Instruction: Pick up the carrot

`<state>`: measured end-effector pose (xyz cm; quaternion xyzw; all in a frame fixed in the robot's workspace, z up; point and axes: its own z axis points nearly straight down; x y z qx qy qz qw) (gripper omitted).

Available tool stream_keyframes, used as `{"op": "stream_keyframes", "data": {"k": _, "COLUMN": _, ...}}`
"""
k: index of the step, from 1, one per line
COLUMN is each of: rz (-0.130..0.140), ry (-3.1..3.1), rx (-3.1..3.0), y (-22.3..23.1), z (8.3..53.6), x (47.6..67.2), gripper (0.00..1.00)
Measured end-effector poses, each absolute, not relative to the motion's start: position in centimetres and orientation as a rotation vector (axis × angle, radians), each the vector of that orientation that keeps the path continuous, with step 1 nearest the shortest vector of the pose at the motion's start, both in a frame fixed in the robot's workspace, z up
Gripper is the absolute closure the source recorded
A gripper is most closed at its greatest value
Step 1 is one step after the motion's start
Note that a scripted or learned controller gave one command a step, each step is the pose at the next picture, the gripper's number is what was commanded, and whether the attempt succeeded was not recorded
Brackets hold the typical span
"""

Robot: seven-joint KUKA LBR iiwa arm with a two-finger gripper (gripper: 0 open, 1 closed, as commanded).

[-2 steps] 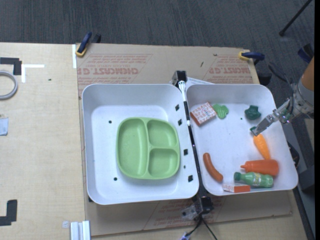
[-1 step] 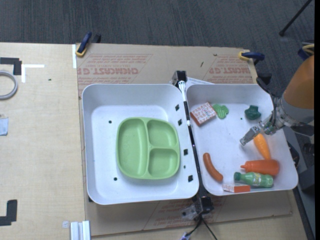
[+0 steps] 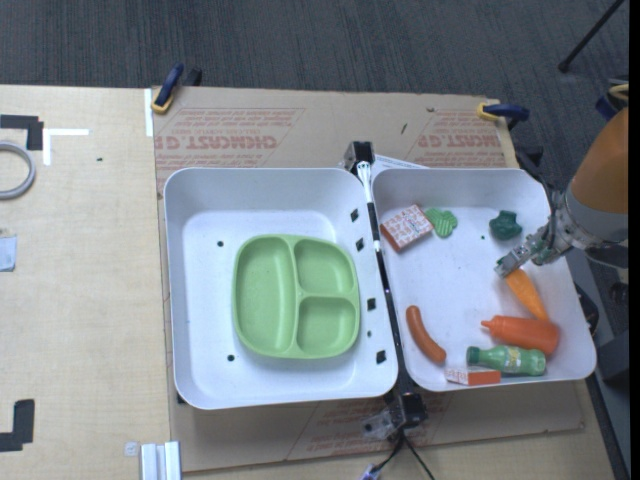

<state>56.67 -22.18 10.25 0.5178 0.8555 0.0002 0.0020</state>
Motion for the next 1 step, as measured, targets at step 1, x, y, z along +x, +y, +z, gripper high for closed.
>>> {"op": "stream_keyframes", "data": {"k": 1, "rz": 0.000, "ry": 2.540, "rx": 1.845, "y": -17.60, "z": 17.03, "x": 57.62, "gripper": 1.00}}
